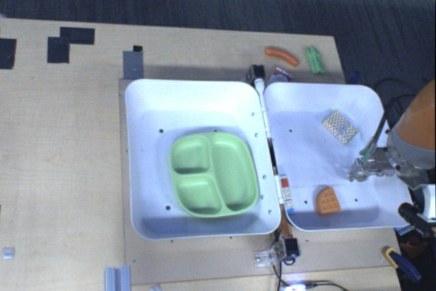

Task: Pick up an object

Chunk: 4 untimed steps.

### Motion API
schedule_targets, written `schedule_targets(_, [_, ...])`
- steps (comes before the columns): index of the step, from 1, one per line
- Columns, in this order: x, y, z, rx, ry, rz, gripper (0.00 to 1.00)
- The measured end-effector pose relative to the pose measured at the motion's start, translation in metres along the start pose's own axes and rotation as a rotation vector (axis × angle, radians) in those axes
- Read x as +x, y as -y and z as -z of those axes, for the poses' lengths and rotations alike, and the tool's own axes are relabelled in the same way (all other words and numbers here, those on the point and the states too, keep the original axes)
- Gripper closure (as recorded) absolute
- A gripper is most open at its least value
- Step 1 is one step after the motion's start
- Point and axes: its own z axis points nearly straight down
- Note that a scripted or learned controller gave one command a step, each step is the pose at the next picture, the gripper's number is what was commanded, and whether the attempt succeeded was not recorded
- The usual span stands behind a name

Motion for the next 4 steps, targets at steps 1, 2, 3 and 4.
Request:
schedule_targets(1, [-0.005,-0.086,0.124,-0.007,0.001,0.005,1.0])
schedule_targets(2, [0.051,-0.155,0.133,-0.002,-0.003,0.007,1.0])
schedule_targets(3, [0.05,-0.154,0.133,-0.001,-0.001,0.005,0.0])
schedule_targets(4, [0.12,-0.137,0.038,0.003,-0.003,0.006,0.0])
